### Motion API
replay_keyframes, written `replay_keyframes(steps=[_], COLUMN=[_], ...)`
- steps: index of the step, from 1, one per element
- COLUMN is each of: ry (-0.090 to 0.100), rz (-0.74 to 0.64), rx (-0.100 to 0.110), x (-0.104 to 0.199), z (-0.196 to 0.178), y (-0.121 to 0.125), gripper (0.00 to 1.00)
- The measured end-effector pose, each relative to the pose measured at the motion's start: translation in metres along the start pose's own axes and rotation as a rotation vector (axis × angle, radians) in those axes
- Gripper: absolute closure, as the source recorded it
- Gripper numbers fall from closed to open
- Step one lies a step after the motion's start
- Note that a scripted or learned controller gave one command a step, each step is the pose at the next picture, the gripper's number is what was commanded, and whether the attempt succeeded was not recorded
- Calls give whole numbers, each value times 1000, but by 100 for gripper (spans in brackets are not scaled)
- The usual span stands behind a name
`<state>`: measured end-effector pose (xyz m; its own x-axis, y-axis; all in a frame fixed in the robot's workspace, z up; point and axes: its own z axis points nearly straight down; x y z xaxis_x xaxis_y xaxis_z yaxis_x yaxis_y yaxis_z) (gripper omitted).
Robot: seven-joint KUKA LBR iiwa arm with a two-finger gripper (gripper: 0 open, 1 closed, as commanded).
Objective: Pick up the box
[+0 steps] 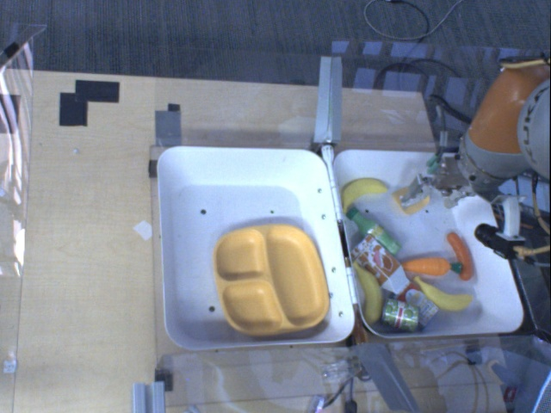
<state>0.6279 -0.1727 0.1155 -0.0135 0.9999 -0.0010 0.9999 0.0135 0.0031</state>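
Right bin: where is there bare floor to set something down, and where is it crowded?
Bare floor in the right bin lies along its right side, past the carrot and the sausage. The left half is crowded: bananas, a green bottle, the box and a can. The left bin has room above the yellow tray.

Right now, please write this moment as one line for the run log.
tool: above right bin's far side, near a yellow piece | box: lying in right bin, not grasped | yellow tray: in left bin
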Motion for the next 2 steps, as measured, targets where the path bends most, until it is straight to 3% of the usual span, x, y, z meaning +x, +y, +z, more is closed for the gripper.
replay_keyframes(steps=[1, 2], ry=[-1, 1], rz=[-20, 1], rx=[-8, -10], x=[31, 82], z=[26, 26], y=[-45, -27], gripper=[0, 0])
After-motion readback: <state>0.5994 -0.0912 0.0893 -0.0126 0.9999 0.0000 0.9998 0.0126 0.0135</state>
